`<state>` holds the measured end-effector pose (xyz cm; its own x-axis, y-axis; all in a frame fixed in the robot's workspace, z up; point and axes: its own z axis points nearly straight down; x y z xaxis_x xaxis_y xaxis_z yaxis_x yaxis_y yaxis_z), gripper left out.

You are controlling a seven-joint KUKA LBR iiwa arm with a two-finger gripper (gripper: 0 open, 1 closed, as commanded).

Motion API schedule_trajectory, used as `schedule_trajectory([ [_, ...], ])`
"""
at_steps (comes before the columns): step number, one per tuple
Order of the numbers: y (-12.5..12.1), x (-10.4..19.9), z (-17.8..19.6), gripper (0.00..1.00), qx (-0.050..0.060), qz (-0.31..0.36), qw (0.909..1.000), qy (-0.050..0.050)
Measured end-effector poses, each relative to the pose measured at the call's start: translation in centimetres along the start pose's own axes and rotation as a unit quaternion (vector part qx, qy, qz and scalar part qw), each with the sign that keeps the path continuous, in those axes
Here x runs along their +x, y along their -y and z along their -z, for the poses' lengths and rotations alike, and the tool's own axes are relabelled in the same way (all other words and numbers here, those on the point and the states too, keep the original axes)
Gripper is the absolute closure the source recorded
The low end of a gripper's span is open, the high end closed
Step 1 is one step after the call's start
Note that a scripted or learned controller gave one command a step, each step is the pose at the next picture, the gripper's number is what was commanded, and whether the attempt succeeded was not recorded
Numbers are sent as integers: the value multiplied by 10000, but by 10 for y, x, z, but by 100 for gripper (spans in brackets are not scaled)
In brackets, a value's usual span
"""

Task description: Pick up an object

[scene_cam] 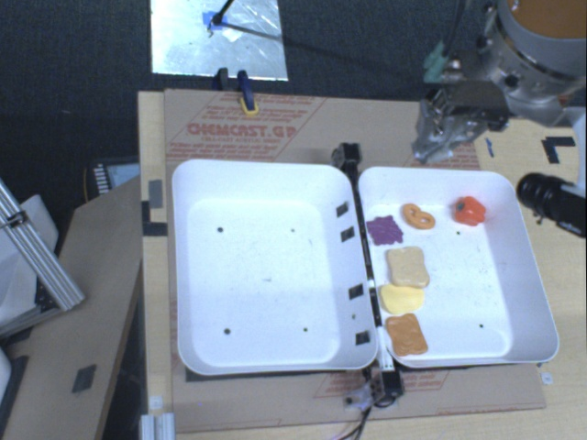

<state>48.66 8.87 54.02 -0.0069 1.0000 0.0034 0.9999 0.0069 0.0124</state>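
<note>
You are looking down on two shallow white bins side by side. The gripper [447, 143] hangs just beyond the far rim of the right bin [527, 273], with nothing between its fingers. Just below the jaws, inside that bin, lie a pretzel [418, 216] and a red-orange pepper [470, 211]. Further from the jaws, along the bin's left wall, run purple grapes [384, 231], a slice of bread [407, 268], a yellow piece [402, 298] and a brown pastry [406, 335]. The left bin [266, 264] sits well left of the jaws.
</note>
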Motion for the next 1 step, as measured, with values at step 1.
schedule_trajectory([
  [1, 2, 71, -106, 100, 105, 19, 9999, 22],
])
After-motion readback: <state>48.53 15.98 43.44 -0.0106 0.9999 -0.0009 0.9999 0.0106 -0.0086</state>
